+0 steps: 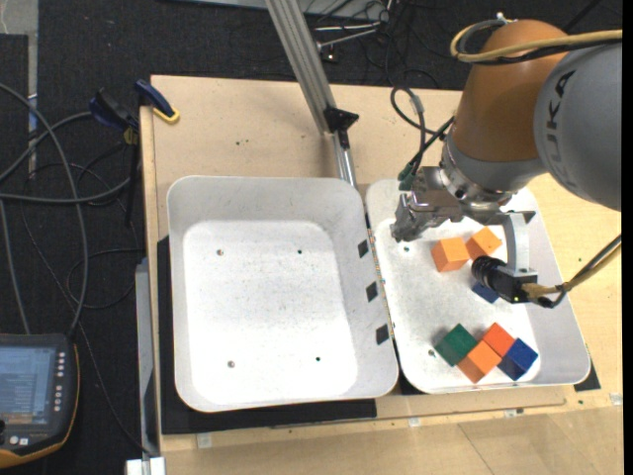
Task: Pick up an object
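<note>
Several coloured blocks lie in the right bin (pixel 415 359). An orange block (pixel 450 253) sits near the middle, with a second orange block (pixel 486 240) just behind it on the right. A blue block (pixel 484 291) is partly hidden under a black fitting on the arm. Near the front, a green block (pixel 457 344), an orange block (pixel 479 361), a red-orange block (pixel 498 339) and a blue block (pixel 518 358) sit clustered together. My gripper (pixel 406 228) hangs low over the bin's back left part, just left of the middle orange block, with nothing visibly in it.
The left bin (pixel 188 206) sits beside the right one, with black clips (pixel 374 290) along the shared edge. A metal pole (pixel 302 52) slants over the bench behind the bins. Cables and a blue clamp (pixel 119 112) lie at the left.
</note>
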`<control>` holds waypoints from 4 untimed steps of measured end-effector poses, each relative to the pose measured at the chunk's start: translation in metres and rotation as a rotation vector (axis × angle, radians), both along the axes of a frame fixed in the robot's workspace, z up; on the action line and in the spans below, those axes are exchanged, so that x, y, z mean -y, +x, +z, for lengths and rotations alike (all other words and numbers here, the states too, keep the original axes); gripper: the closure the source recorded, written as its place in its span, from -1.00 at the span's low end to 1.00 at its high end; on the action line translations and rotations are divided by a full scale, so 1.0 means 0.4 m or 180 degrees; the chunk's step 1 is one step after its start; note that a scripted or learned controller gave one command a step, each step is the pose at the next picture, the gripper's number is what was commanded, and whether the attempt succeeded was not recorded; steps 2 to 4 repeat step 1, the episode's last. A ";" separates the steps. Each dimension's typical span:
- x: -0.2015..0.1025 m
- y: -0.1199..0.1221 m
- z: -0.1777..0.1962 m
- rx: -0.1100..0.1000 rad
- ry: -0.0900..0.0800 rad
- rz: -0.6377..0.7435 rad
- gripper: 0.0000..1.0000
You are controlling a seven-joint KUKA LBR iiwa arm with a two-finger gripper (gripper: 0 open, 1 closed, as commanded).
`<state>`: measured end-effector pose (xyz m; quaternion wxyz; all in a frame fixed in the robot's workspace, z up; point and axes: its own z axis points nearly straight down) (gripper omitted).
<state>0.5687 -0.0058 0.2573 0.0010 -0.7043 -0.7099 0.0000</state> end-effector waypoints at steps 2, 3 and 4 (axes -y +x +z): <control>-0.114 0.000 -0.034 -0.0005 -0.0001 -0.0001 1.00; -0.114 0.000 -0.034 -0.0005 -0.0001 -0.0001 1.00; -0.114 0.000 -0.034 -0.0005 -0.0001 -0.0001 1.00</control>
